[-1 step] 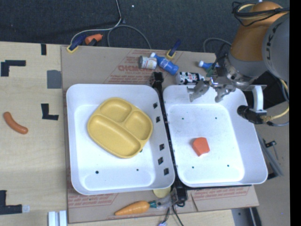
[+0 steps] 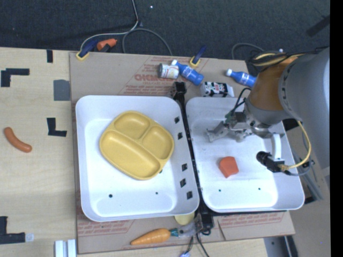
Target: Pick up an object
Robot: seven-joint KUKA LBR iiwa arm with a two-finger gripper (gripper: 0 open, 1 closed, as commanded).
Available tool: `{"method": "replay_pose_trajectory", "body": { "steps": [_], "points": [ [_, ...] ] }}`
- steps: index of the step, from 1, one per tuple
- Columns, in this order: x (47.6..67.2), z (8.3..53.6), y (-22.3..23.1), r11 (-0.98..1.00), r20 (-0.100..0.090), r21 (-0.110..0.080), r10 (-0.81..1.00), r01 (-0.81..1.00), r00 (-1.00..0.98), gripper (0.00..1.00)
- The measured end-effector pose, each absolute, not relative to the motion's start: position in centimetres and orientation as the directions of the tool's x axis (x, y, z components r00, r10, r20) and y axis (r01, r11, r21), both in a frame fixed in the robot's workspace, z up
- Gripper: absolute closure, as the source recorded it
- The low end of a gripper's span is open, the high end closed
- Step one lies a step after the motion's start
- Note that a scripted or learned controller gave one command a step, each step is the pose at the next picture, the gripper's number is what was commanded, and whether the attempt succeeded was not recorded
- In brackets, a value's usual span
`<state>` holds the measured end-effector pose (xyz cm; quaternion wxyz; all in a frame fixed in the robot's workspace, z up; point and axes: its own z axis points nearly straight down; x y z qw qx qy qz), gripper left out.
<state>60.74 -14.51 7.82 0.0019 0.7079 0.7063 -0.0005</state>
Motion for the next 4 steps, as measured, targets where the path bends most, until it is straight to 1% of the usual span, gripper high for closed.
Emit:
{"method": "replay_pose_trajectory", "body": {
  "steps": [1,2,3,4],
  "points": [
    [56.0,8.7,-9.6,0.002,-0.003,0.006,1.0,1.0,-0.002,0.0],
    [50.4,8.8,-12.6,-0.002,-0.003,0.009,1.0,1.0,0.002,0.0],
    [50.6,9.7,-12.6,-0.001,-0.005,0.009,1.0,1.0,0.001,1.0],
    [53.4,18.9,-7.4,0.007,0.001,0.007,1.0,1.0,-0.007,1.0]
  ]
}}
